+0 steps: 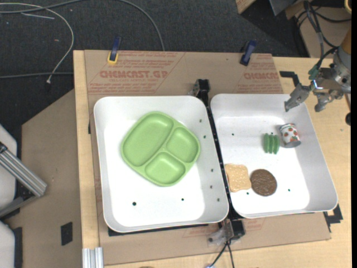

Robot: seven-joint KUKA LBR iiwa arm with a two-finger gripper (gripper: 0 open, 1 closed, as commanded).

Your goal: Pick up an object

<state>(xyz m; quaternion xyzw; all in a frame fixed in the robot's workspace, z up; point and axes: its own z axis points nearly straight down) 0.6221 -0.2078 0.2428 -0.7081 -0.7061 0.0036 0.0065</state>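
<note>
The surface [167, 71] is a tan board printed with red lettering, held at its far edge by two blue clamps, one on the left [115, 48] and one on the right [247, 52]. It carries two shallow white bins side by side. The left bin [111, 194] holds a green divided plate [160, 148] with three compartments, lying slightly turned near the bin's middle. The right bin [312, 172] holds four small things. A round brown cookie [263, 182] lies near the front edge, and a tan square cracker [237, 177] lies just beside it on the left, close to the bin's left wall. Farther back sits a small green piece [271, 143], perhaps a toy vegetable, though the view is too coarse to be sure. Just to its right, touching or nearly so, is a small white cup-like object with red markings [289, 135]. The hand [305, 100] hangs over the far right corner of the right bin, its two fingers spread apart with nothing between them, well apart from the cookie and cracker and nearer the white object.
</note>
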